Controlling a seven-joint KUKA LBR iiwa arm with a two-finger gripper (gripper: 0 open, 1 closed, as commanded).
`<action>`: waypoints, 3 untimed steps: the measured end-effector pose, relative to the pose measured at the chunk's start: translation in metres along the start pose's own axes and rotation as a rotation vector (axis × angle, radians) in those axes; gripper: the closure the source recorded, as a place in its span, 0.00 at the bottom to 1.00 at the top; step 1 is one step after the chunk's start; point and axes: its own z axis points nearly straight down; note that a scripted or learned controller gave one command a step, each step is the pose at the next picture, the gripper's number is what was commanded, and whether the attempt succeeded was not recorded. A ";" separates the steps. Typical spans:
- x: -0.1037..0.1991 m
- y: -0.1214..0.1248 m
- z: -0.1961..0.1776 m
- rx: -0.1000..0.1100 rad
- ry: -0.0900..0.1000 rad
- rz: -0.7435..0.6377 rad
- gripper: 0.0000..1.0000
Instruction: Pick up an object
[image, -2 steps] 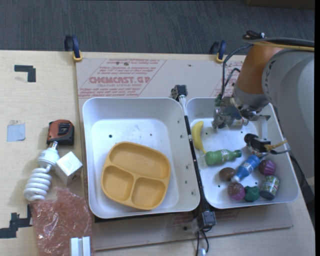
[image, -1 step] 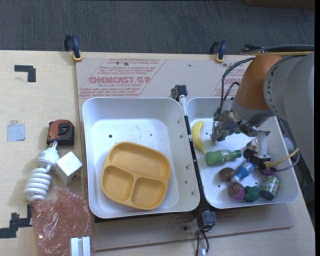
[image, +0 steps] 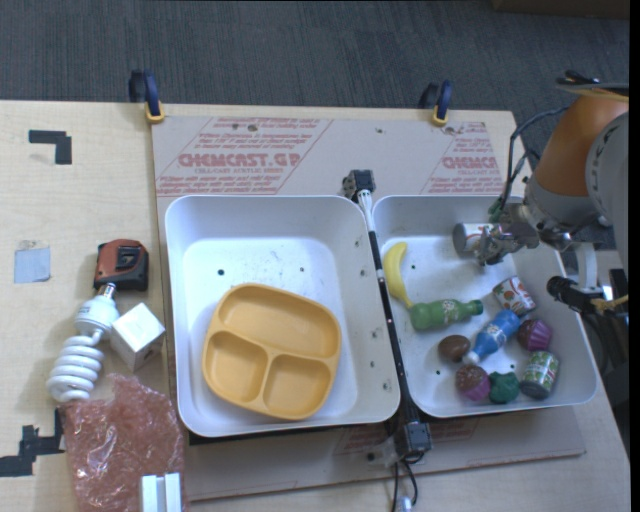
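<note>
Yellow things number two: one banana (image: 396, 272), one plate (image: 270, 350); my gripper (image: 487, 243), grip unreadable, hovers at twelve o'clock in the right bin (image: 425, 215).

We see two bins side by side: the left bin (image: 190, 300) holds a divided plate (image: 270, 350), the right bin (image: 420, 395) a banana (image: 396, 270) at its left wall, a bottle (image: 445, 313) just beside it, and small toys (image: 500, 370) clustered toward the front right. Left of the bins lie a bulb (image: 82, 350), a cube (image: 138, 332) and a tape measure (image: 122, 264).
</note>
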 end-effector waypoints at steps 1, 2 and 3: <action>0.037 -0.057 0.000 0.000 0.001 0.002 0.00; 0.101 -0.100 0.000 0.001 0.001 0.002 0.00; 0.065 -0.024 0.000 0.000 0.000 -0.001 0.00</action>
